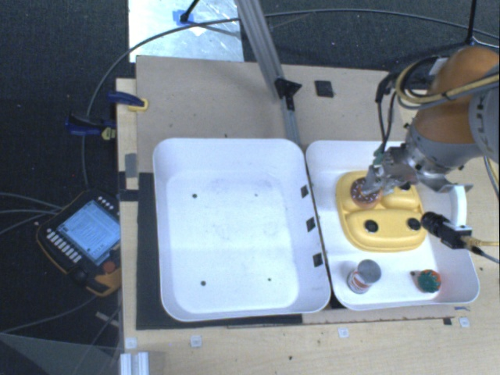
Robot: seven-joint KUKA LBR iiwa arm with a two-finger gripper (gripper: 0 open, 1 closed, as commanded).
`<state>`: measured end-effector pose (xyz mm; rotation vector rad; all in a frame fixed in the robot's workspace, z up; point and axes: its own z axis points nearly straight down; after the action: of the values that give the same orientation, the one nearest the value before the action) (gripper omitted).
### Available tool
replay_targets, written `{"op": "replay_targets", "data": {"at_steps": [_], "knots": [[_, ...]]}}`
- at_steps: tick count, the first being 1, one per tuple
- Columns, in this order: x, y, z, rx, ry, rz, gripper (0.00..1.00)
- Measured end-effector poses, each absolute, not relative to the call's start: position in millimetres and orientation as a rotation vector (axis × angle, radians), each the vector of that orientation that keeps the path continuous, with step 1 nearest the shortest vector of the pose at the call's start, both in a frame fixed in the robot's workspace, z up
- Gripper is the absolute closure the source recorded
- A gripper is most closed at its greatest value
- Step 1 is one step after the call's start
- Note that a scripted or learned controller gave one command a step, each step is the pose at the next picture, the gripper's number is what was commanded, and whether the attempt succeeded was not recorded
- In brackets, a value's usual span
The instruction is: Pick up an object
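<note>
The right bin [469, 287] holds a large yellow plastic object [387, 221] with two dark spots on its front. A small round brown piece [363, 191] sits at its upper left corner. My gripper [375, 180] reaches down from the right and hangs right over that brown piece, at or just above the yellow object's top. A small grey and red can [364, 276] stands near the bin's front. A little green and orange item [426, 280] lies in the front right corner.
The left bin [168, 287] lies beside the right one, joined by black clips [311, 223]. A metal pole [262, 37] slants over the bench at the back. A teach pendant [84, 237] lies on the floor at the left.
</note>
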<state>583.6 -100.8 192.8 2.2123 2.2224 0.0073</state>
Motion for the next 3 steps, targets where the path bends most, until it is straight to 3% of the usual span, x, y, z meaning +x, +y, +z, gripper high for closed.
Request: {"op": "replay_targets", "data": {"at_steps": [1,3], "knots": [[584.6,-101,207,2.215,2.225,0.003,1.00],[618.6,5,218,2.208,2.233,0.007,1.00]]}}
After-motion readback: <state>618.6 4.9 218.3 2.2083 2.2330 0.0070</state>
